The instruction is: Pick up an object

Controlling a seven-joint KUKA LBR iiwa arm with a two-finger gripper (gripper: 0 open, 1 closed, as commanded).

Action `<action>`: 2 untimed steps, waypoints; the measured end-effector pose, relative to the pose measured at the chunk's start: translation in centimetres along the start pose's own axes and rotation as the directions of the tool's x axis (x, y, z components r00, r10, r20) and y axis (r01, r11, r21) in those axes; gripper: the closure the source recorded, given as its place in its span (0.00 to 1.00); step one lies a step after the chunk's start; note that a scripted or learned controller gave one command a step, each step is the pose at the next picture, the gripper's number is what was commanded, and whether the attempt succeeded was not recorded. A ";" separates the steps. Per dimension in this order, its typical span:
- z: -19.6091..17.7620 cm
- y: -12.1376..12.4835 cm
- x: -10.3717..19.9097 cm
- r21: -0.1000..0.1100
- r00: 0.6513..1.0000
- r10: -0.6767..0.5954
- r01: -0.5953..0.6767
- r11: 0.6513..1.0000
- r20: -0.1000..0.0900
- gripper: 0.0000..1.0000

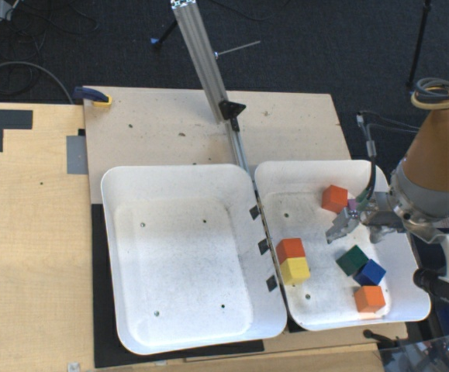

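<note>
Nearest the camera, at the right bin's (pixel 317 320) front corner, sits an orange cube (pixel 370 298); just behind it a blue cube (pixel 373 272) touches a dark green cube (pixel 352 260). Against the divider, a yellow cube (pixel 295 270) lies tight under an orange-red cube (pixel 290 249). Farther back, the gripper (pixel 343 227) hangs over the bin floor — its fingers spread apart, nothing between them — just beside another orange cube (pixel 334 198). Beyond the bins, a slanted aluminium post (pixel 203 53) rises from the bench (pixel 162 126).
</note>
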State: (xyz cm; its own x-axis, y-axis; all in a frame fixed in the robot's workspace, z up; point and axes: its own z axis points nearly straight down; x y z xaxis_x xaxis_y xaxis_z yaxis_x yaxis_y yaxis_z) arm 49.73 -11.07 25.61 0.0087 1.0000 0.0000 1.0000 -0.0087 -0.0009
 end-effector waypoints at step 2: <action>-1.8 16.4 9.1 -0.008 1.000 -0.014 0.014 1.000 0.001 0.00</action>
